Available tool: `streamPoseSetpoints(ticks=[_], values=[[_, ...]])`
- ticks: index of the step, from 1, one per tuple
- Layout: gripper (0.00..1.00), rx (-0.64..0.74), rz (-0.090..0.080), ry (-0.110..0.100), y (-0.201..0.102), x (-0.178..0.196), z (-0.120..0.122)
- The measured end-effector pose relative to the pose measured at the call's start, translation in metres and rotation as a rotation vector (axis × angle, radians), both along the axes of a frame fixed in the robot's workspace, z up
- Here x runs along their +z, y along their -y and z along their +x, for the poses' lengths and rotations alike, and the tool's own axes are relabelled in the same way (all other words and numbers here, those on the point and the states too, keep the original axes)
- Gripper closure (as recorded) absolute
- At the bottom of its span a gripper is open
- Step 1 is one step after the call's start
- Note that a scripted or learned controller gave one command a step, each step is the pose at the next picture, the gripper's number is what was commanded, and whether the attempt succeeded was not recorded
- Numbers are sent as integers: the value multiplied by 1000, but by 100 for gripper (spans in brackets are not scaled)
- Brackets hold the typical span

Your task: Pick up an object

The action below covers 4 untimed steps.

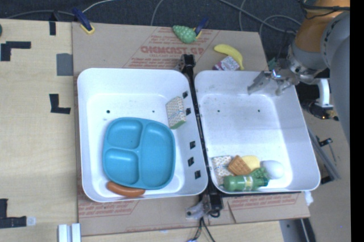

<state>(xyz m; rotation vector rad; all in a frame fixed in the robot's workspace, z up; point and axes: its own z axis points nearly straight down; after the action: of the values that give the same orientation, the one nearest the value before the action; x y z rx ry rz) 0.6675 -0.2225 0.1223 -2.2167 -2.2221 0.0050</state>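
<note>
My gripper hangs over the far right corner of the right bin, its fingers spread open with nothing between them. At the near edge of that bin lie a green bottle, an orange waffle-like piece, a white egg and a small patterned packet. The left bin holds a blue divided plate, an orange sausage at its near edge, and a pale sponge-like block by the right wall.
Behind the bins on the cardboard lie a yellow banana, a green toy and a small wrapper. Cables loop across the dark floor at the back. The arm's grey and orange body stands at the right.
</note>
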Motion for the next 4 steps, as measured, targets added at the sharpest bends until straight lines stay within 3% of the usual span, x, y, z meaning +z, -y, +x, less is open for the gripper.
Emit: streamPoseSetpoints(ticks=[3,4], values=[[0,-1,0,3,-116,-13,0],[0,-1,-2,5,-126,-37,1]])
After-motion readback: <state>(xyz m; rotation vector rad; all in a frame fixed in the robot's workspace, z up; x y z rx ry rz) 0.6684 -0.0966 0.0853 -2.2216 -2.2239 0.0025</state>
